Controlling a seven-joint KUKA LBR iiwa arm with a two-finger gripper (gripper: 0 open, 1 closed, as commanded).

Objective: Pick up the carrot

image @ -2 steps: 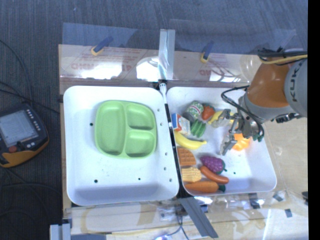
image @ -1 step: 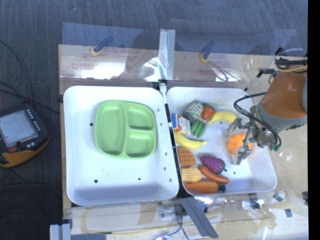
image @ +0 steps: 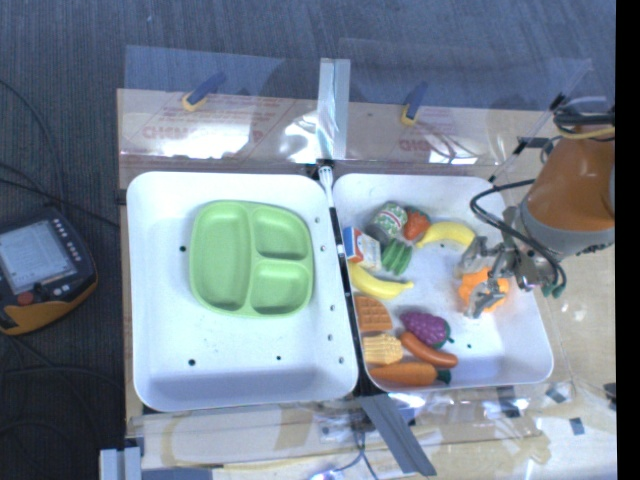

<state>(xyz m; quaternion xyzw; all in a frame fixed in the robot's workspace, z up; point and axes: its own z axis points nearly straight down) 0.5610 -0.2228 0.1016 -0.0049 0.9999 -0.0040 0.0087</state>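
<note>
Orange carrot (image: 407, 374) lies unlabelled, apart from hand (image: 484, 290).

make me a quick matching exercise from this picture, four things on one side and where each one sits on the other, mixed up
Things:
1. green divided plate
2. purple grapes
3. gripper
4. handheld controller

Places:
A. on the floor left of the bench
B. middle of the left bin
C. right side of the right bin, over an orange item
D. lower middle of the right bin, above the red pepper

Pairs: 1-B, 2-D, 3-C, 4-A
</note>
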